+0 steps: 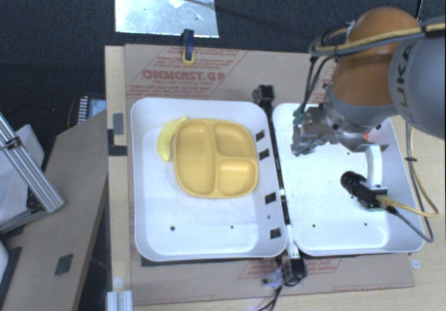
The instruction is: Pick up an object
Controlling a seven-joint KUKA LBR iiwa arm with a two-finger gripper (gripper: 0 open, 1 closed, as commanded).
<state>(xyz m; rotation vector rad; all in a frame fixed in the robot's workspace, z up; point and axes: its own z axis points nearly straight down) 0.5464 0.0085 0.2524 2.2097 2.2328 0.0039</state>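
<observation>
right bin (334,240): gripper (304,141) above its upper left, finger state cannot be told | left bin (150,233): yellow divided plate (212,157), banana (166,138) touching

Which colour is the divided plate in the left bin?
The divided plate is yellow, seen in the camera view.

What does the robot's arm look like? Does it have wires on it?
The arm is grey and rounded, with a big orange band above the wrist. Thin cables, black and yellowish, loop around it. At its end sits a small metal gripper, grey with dark parts.
</observation>
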